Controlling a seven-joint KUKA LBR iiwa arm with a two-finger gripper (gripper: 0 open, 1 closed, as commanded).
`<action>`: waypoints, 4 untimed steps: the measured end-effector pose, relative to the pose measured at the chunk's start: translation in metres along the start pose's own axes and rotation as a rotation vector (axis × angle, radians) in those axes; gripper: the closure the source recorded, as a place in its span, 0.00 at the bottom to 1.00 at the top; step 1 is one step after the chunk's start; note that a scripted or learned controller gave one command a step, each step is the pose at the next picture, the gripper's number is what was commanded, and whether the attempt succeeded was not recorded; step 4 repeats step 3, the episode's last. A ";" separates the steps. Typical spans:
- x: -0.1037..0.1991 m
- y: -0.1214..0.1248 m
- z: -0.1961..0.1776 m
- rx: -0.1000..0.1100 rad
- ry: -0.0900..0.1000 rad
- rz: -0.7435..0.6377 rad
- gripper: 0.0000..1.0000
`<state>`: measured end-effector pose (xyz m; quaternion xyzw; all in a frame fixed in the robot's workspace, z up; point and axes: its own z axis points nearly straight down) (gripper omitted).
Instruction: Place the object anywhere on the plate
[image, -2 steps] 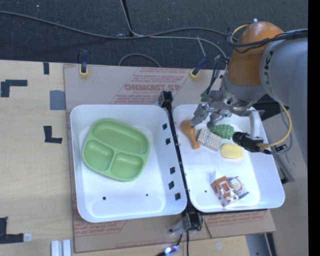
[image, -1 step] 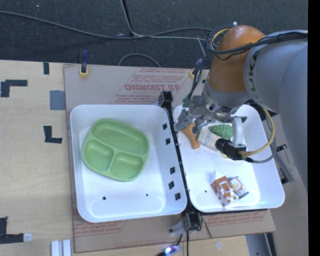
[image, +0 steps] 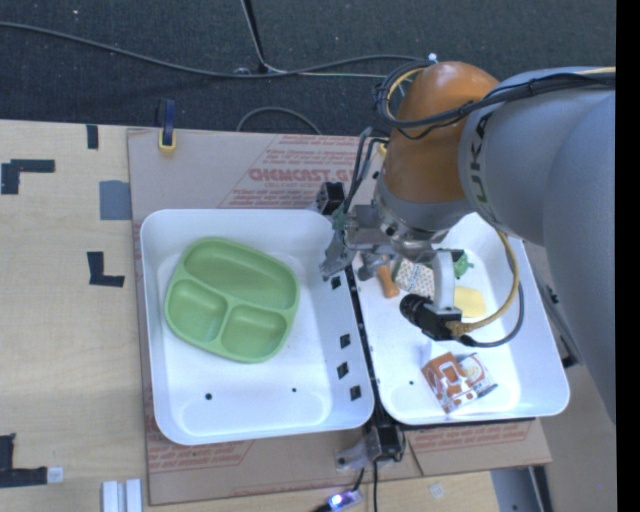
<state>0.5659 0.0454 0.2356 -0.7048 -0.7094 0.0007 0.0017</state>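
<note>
Grey arm (image: 540, 150) reached in over right bin (image: 530, 395), far edge | green plate (image: 232, 299) lay in left bin (image: 180, 410), toward far left corner | gripper (image: 385, 262) hung low at right bin's left edge | orange-white packet (image: 457, 379) lay near right bin's near edge | yellow piece (image: 469, 300) lay mid-bin
</note>
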 end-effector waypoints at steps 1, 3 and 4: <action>0.044 -0.031 0.011 0.002 -0.002 0.002 1.00; 0.100 -0.051 0.007 -0.001 -0.002 0.003 0.00; 0.100 -0.051 0.007 -0.001 -0.002 0.003 0.00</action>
